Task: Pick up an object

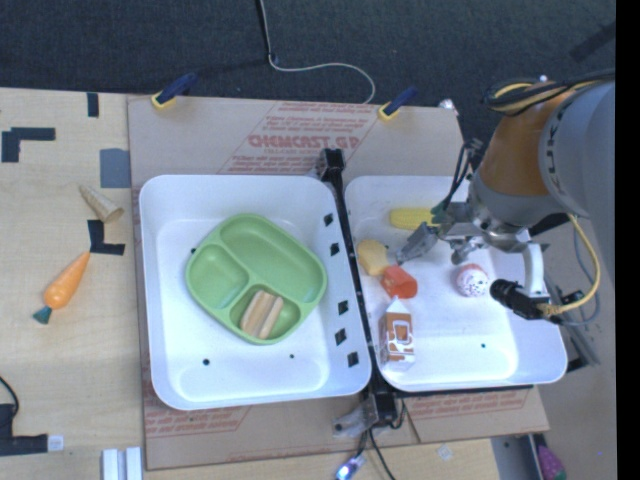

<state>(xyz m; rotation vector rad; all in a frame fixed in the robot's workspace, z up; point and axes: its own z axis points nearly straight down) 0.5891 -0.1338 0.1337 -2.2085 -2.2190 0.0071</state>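
The right bin [500,353] holds a yellow banana [409,217], a pale yellow lemon-like fruit [372,257], a small red-orange item [399,282], a small bottle with an orange label [398,336] and a white and pink ball [471,281]. My gripper [442,249] hangs over the middle of this bin, just below the banana. It is open, with one finger [418,245] near the red-orange item and the other just above the ball. Nothing sits between the fingers.
The left bin [170,368] carries a green divided plate [255,273] with a tan bread-like piece [262,313] in one compartment. A toy carrot [65,283] and a tan cone [100,203] lie on the bench to the left. A black divider [345,268] separates the bins.
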